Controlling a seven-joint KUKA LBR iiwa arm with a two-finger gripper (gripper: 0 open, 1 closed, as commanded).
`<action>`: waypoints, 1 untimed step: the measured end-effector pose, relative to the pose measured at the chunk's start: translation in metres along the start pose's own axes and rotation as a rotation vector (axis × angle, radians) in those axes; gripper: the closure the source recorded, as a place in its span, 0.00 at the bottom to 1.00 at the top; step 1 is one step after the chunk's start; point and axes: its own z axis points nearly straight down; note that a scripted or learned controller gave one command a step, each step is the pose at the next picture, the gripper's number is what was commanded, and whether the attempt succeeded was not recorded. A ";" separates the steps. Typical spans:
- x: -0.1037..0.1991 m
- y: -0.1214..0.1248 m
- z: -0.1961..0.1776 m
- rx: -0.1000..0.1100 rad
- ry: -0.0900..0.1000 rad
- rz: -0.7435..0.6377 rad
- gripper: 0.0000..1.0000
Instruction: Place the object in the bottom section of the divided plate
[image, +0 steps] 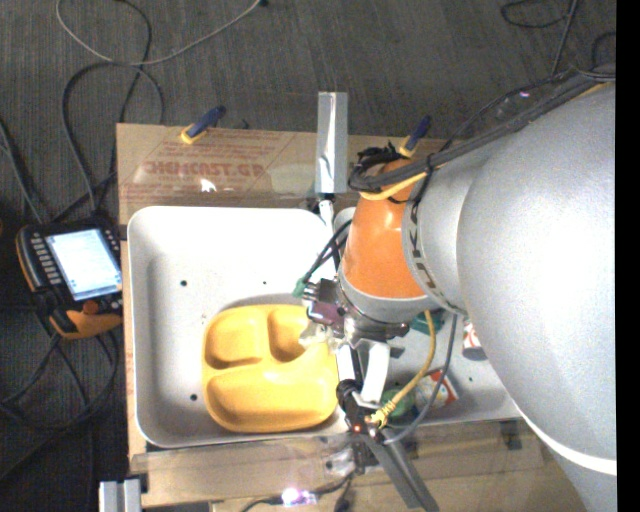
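Camera view: yellow divided plate in left white bin; jaws' state indiscernible.

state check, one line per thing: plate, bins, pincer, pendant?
yellow divided plate: flat in the left bin, sections bare where visible
left bin: holds the plate
right bin: mostly hidden under the arm
pincer: at the plate's right edge, grip unclear
pendant: screen lit, on the floor
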 end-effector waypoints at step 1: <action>0.000 0.000 0.000 0.000 0.000 0.000 0.00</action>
